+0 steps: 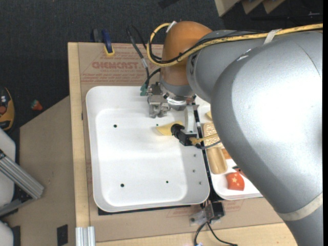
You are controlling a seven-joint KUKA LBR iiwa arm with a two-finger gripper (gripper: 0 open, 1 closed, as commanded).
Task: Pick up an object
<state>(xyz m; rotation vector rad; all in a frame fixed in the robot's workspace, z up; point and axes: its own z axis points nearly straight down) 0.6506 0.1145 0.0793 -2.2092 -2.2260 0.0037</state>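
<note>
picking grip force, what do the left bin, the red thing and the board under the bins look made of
Left bin: glossy white moulded plastic, judging by sheen and rounded corners.
Red thing: smooth and slightly shiny, probably plastic; too small to be sure.
Board: matte brown, printed red lettering, looks like cardboard or paper-faced sheet.

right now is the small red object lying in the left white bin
No, the small red object lies in the right white bin, beside a gold cylinder, while the left white bin holds a pale yellow piece.

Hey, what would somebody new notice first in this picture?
The big grey arm fills the right side, its orange band near top centre. Its gripper hangs over the left bin, close to a pale yellow piece. A red object lies in the right bin.
</note>
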